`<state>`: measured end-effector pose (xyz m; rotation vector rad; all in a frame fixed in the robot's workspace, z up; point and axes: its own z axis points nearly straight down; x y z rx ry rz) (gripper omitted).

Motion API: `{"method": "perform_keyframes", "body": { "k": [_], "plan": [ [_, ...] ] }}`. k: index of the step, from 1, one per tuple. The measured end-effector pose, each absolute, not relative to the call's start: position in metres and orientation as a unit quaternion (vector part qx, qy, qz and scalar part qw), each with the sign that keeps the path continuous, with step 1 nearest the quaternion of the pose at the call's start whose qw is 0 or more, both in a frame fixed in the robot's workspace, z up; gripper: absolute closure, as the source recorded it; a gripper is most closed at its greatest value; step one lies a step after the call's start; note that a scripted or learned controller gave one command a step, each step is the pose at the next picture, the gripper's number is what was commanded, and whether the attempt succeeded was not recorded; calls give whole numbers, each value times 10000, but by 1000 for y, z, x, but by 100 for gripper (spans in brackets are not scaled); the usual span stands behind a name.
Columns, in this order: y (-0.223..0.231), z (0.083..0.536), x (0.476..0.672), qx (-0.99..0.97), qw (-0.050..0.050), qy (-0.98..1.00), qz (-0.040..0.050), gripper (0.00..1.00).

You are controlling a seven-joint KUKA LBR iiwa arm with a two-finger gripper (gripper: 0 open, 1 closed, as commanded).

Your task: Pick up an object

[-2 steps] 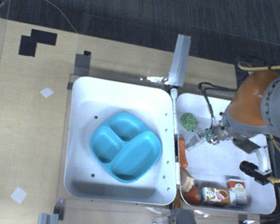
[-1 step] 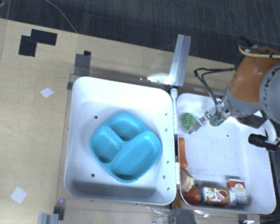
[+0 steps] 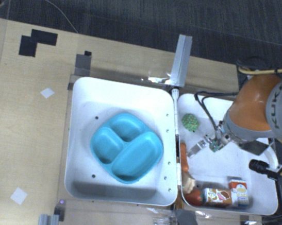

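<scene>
A glossy blue plastic divided tray [image 3: 126,147] sits in a smooth white plastic left bin [image 3: 79,142] on the matt pale wooden tabletop [image 3: 18,134].

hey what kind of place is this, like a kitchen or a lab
Likely a robotics lab, not a kitchen: a robot arm reaches over two white bins on a wooden bench, with loose cables and toy food.

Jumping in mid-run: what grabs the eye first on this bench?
The big blue divided tray fills most of the left bin. On the right, the grey arm with its orange band hangs over the right bin, its claw above bare floor between a green ball and packaged items along the near wall.
</scene>
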<state>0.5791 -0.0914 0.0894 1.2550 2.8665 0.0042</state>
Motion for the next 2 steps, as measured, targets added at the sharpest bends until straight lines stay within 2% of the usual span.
{"method": "perform_keyframes", "body": {
  "k": [1,2],
  "plan": [
    [-90,153,602,3425,38,9395,10,0],
    [-86,90,517,3541,94,9352,25,0]
  ]
}}
